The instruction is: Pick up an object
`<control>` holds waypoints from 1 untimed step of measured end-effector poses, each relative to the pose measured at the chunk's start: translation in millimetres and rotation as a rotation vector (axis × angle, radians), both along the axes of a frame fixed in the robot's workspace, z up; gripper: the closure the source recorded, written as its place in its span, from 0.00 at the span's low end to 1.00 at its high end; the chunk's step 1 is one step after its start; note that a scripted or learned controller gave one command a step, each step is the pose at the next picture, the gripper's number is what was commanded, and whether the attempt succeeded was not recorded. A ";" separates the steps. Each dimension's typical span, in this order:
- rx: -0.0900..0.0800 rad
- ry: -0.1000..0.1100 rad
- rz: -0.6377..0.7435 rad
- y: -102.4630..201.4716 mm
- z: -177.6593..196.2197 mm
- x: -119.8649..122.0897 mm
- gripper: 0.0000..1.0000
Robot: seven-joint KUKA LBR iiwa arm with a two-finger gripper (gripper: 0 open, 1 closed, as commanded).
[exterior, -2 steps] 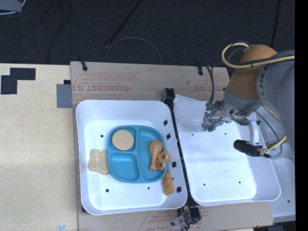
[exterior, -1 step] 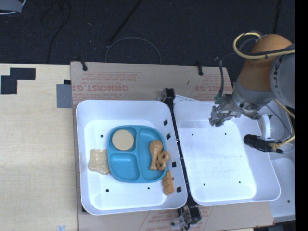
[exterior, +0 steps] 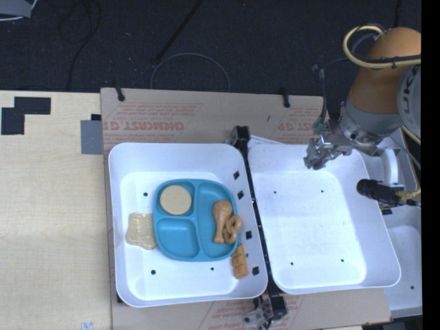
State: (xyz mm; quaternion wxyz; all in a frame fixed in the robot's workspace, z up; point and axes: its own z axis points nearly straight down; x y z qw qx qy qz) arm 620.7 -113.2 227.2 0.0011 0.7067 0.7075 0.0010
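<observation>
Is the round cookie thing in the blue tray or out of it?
In. The round tan piece lies inside the upper-left compartment of the blue tray, with the tray's raised blue rim showing all around it.

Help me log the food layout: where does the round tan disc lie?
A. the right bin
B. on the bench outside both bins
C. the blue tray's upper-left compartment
C: the round tan disc sits in the upper-left compartment of the blue tray, inside the left bin.
</observation>
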 end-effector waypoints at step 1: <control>0.000 -0.001 0.000 -1.2 53.4 0.8 1.00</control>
